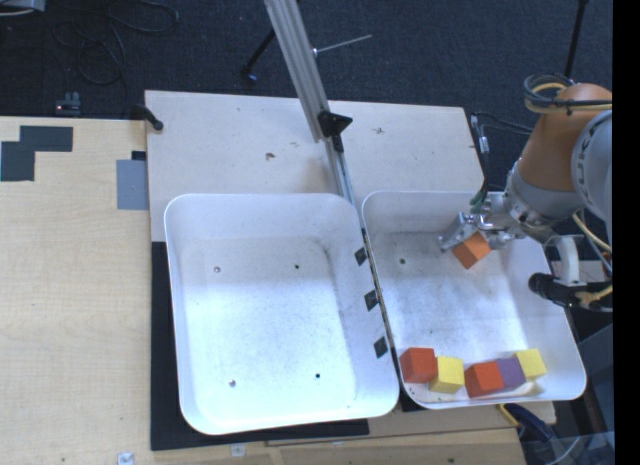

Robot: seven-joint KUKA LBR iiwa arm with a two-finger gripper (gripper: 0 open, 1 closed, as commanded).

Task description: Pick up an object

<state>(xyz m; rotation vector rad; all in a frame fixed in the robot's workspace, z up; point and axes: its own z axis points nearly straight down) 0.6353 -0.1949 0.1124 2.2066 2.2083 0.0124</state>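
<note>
My gripper [470,241] hangs over the upper part of the right bin [440,303], reaching in from the right. An orange block [471,250] sits between its fingers, lifted off the bin floor and tilted. Along the right bin's near edge lies a row of blocks: a red one [418,364], a yellow one [447,374], another red one [483,378], a purple one [510,371] and a yellow one [530,363].
The left bin [265,303] lies beside the right one, with a row of black clips [368,298] on the shared rim. A slanted metal bar [300,63] rises behind the bins. Cables and the arm's body crowd the right side.
</note>
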